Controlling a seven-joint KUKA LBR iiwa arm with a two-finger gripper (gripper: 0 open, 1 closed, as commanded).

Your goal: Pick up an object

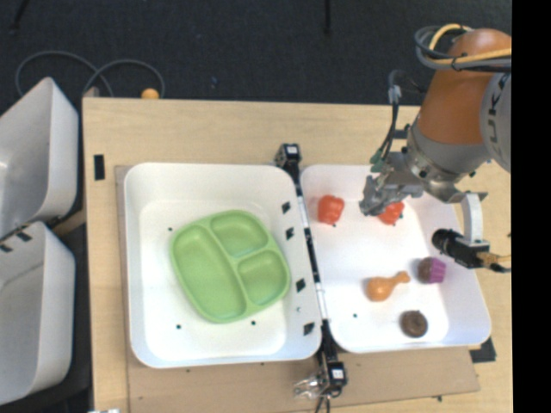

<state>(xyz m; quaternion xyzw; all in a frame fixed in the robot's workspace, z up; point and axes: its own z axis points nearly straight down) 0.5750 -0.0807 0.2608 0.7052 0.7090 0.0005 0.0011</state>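
Grey arm with the orange band [461,84] enters from 3 o'clock. Two-finger gripper [379,198] is low over the right white bin [456,317], around 12 o'clock in it. Can't tell whether it's apart, together, or clamped on anything.

Small red-orange object [392,214] sits just beside the gripper tip, partly hidden by it. Red-orange chunky toy [331,209] at the bin's 10 o'clock. Orange gourd-shaped toy [386,286] near centre, purple block [432,270] at 3 o'clock, dark brown round piece [414,323] at 5 o'clock.

Left white bin [155,334] holds a green three-compartment plastic plate [229,265], centred.
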